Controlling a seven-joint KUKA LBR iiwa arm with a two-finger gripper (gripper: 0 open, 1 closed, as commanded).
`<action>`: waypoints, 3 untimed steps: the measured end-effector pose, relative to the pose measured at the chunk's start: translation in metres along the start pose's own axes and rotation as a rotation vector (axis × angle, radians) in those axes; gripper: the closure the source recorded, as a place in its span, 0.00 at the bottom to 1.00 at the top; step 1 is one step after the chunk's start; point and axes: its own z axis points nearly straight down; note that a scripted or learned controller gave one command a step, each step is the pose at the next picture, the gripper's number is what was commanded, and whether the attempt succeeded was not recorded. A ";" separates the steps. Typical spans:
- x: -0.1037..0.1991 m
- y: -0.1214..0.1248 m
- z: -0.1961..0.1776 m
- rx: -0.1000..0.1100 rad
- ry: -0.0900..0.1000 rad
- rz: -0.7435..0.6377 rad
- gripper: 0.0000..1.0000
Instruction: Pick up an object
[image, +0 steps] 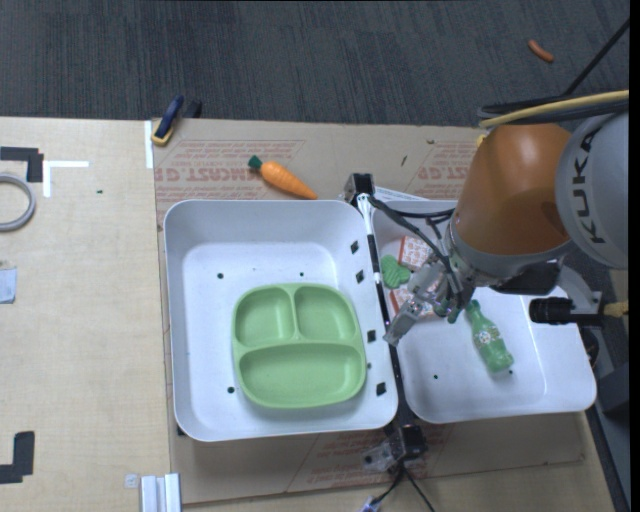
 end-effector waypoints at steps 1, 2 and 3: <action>-0.017 0.053 0.000 -0.001 -0.002 -0.434 0.00; -0.018 0.001 0.000 -0.001 -0.001 -0.485 0.00; -0.054 -0.076 0.030 -0.001 -0.001 -0.453 0.00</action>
